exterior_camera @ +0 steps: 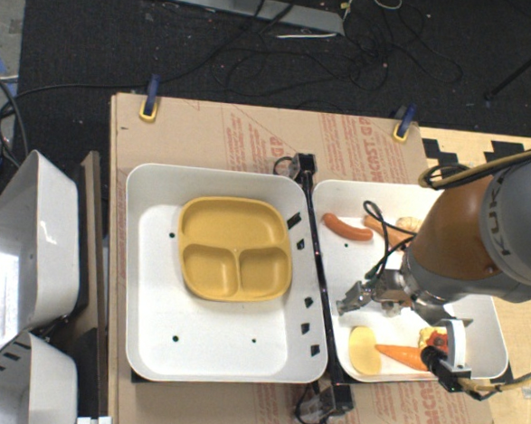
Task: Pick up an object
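My gripper (357, 299) hangs low over the middle of the right bin (339, 257), at the end of the grey and orange arm (468, 239) that covers much of this bin. A red-brown sausage (346, 227) lies at the bin's back left, behind the gripper. Just in front of the gripper sits a pale yellow round piece (363, 348), and an orange carrot (399, 355) lies beside it on its right. A tan object (408, 224) peeks out at the arm's back edge. A small red-orange item (433, 337) is partly hidden at the front right.
The left bin (148, 334) holds a yellow divided plate (236, 248) in its back half. A black divider strip (316, 264) runs between the bins. Cables trail near the front edge, and white containers (27, 244) stand to the far left.
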